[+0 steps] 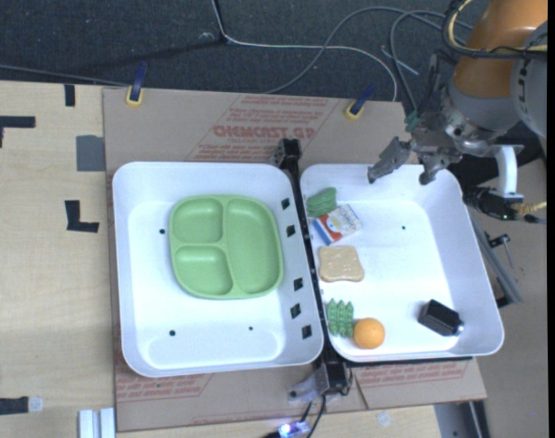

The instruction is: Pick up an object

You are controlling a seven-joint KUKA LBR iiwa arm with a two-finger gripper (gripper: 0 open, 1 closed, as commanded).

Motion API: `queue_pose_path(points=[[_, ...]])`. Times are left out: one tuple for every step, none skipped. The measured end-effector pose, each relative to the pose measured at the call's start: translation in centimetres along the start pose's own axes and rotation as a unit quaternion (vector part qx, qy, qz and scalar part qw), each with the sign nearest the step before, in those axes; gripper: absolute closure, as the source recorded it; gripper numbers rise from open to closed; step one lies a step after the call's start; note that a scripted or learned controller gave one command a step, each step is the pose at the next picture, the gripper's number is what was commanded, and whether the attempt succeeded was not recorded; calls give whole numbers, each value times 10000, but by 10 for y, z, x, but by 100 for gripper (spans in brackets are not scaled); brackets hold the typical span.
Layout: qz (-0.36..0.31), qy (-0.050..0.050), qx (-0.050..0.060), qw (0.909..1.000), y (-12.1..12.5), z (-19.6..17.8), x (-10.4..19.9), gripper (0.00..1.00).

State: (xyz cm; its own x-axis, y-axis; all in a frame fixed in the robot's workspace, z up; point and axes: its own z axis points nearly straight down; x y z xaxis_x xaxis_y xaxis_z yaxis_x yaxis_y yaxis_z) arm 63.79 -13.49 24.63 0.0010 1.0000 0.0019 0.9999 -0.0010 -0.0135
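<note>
We see two bins (131, 272) of smooth white plastic on brown cardboard (259, 126), itself matt, over a pale wood-look bench (40, 281). The green tray (226, 246) looks like matt plastic. The orange (369, 333) shines slightly; the black block (439, 318) is dull.

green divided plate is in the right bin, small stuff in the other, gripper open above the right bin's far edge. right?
Not quite. The camera view shows the green divided plate in the left bin; the small stuff, such as the orange ball and black block, lies in the right bin. The gripper is open above the right bin's far edge, as you said.
</note>
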Motion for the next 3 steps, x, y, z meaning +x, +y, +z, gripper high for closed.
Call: queue_pose_path(points=[[-14, -9, -61, 10000, 2, -7, 0, 0], [-12, -11, -31, 10000, 4, 57, 3, 0], [-13, -9, -30, 10000, -5, 115, 10, 0]])
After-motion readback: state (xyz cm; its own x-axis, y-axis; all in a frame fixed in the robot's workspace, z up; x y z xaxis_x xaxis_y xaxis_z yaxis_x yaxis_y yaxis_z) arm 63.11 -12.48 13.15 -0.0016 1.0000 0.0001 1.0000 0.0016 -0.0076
